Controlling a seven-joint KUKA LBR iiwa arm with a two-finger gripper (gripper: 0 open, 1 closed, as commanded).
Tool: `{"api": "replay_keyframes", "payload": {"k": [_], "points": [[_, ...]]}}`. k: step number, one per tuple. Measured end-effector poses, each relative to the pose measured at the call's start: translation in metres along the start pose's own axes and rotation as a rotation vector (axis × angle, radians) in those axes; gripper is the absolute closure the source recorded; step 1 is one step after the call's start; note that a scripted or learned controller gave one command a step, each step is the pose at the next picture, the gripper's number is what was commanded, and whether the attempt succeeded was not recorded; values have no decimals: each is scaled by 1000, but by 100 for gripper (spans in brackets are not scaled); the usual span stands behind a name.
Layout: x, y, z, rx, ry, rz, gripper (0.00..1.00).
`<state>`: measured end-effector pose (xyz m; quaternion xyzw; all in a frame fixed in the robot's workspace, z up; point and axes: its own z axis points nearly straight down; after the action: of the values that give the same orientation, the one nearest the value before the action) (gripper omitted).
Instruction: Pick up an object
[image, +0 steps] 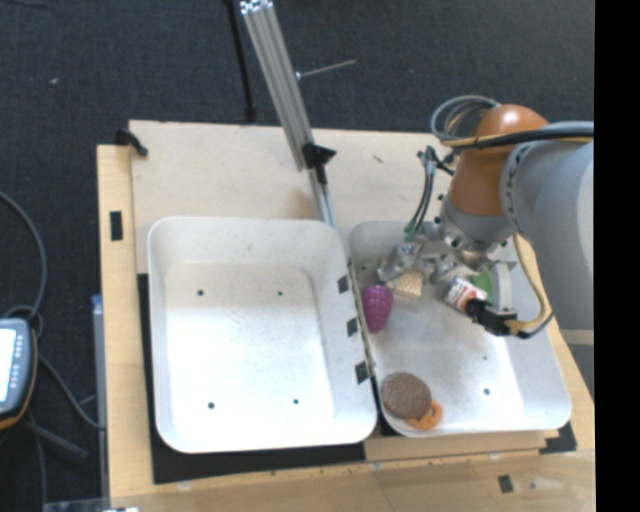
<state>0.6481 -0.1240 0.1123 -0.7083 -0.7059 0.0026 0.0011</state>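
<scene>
Objects: one purple (376, 306), one brown (405, 394).

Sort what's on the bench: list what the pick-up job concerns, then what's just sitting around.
Job:
pincer, over the right bin
tan block beside it
purple object
brown round object
orange piece

Lying about:
left bin
metal rail
handheld device off the bench

A single fixed camera looks down from above at a slant, far enough back to take in the whole worktop (230, 170), both white bins (250, 330) and dark floor beyond. The arm (540, 200) enters from the right.
</scene>
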Motion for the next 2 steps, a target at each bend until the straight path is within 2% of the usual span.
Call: {"api": "replay_keyframes", "payload": {"k": [1,2], "points": [[-1,3,-16,-11,1,4,100],[-6,11,-64,-12,1,1,100]]}}
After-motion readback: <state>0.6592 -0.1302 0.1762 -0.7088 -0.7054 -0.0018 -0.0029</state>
